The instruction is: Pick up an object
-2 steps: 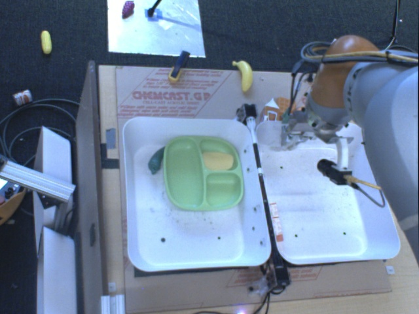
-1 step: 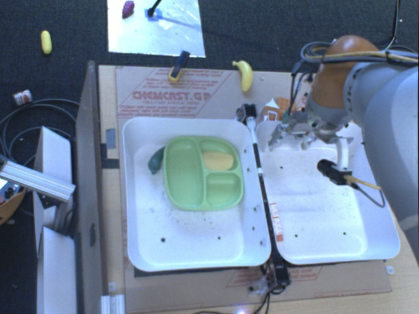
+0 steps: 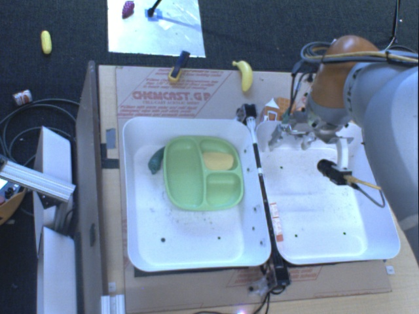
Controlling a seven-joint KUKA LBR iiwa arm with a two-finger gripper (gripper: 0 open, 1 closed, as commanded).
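over the right bin (image 3: 327,221), up at its far end, the gripper (image 3: 290,140) hangs low above the white floor, with the grey arm coming in from the right. its fingers look spread apart to me and there's nothing between them, so as far as i can see no pick has happened yet. basically the whole job is still to do: get onto something, close on it, lift it out.

as for what there is to grab, the closest candidate is an orange and white thing (image 3: 276,110) right by the far left corner of that bin, just beyond the gripper. it's partly hidden, and i honestly can't tell if it's inside the bin or sitting on the rim. apart from that, the floor of the right bin looks bare to me.

the left bin (image 3: 196,241) has more going on. a green divided plate (image 3: 183,175) lies flat in the middle of it, with a yellow piece (image 3: 218,160) in its upper right compartment and nothing in the other two. a dark teal lump (image 3: 156,160) lies on the bin floor touching the plate's left edge, or just beside it.

a banana (image 3: 245,76) lies on the bench (image 3: 177,97) behind the bins, outside both. my guess is the orange and white thing is the target, since it's nearest.
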